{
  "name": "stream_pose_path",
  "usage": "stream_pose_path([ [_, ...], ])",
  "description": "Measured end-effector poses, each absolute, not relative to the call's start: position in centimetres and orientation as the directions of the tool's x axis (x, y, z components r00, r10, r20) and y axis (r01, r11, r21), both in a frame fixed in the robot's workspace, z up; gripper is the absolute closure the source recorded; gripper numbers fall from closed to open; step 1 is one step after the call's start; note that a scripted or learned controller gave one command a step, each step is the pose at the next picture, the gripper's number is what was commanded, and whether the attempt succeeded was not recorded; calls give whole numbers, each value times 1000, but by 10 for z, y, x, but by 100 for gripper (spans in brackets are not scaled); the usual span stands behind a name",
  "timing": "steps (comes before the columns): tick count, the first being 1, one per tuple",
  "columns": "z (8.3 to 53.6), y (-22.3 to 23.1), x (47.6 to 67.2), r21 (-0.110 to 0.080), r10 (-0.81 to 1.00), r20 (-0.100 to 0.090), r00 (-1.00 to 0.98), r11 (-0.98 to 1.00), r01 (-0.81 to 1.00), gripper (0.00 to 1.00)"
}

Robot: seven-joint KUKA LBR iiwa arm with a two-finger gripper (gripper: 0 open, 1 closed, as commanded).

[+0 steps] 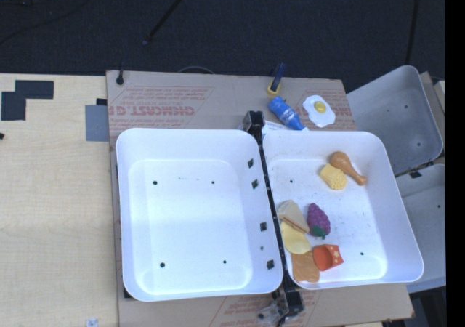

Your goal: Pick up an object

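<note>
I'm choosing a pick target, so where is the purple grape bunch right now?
The purple grape bunch lies in the right bin, toward its near left part, beside the sandwich and above the orange carton.

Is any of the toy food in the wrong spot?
Yes. A toy fried egg and a blue bottle lie on the cardboard behind the right bin, outside it. The other toy food, like the chicken drumstick and purple grapes, sits inside that bin.

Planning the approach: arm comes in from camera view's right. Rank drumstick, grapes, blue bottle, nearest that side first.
1. Drumstick, right bin, far half.
2. Grapes, same bin, middle.
3. Blue bottle, on cardboard behind it.
</note>
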State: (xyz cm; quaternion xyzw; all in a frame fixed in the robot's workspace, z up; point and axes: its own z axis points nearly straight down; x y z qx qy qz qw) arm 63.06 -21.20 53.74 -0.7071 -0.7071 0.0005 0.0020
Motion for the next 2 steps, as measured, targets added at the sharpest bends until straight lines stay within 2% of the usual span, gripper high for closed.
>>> stream_pose_path([
  [2,537,-214,578,-4,1000,2,3,-3,1000,100],
])
